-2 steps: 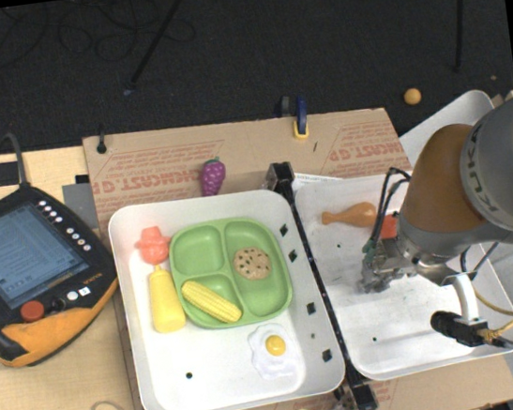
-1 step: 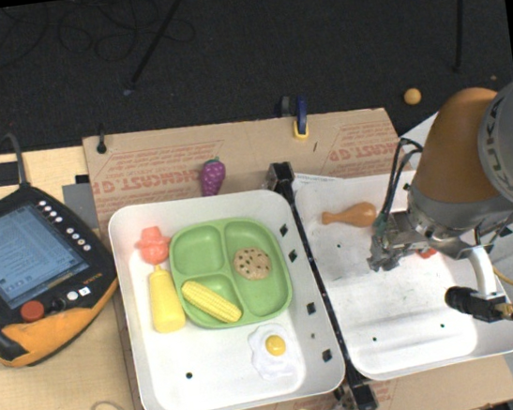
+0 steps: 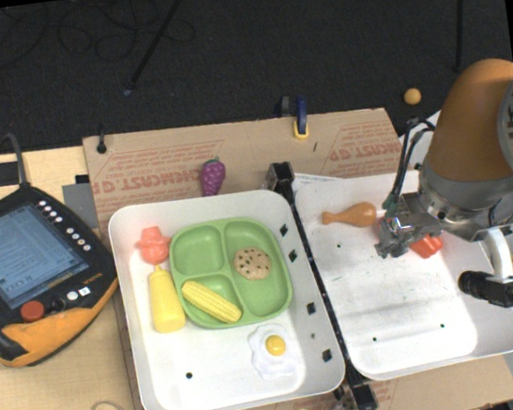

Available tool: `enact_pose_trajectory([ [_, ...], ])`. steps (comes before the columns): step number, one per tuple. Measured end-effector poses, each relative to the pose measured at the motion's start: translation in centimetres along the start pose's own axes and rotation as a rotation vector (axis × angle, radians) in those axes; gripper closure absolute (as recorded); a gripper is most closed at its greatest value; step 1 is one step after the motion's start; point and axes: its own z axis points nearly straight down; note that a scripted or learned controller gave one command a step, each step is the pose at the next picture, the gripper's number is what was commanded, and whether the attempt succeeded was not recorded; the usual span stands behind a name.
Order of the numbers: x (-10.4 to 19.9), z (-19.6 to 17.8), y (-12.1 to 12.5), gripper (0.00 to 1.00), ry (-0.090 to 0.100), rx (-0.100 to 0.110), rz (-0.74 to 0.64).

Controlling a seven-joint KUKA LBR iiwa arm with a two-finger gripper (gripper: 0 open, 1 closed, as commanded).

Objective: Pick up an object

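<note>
Left bin [image 3: 157,374], green tray [image 3: 231,271], corn [image 3: 211,300], cookie [image 3: 252,263]

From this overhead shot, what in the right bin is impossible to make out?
- Gripper: finger state, blurred and under the grey wrist.
- Small red object: identity unclear; arm covers most of it.
- Right white bin: far-right rim hidden behind the arm.
- Whether the tan toy drumstick touches the gripper: too small to judge.
</note>
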Motion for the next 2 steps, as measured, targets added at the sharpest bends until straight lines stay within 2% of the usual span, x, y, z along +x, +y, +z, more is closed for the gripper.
enact_pose_trajectory([
  [1,-0.1,-1.7,0.0,1.0,0.0,0.001,0.0],
  [2,5.1,-2.4,2.0,1.0,0.002,0.002,-0.004],
])
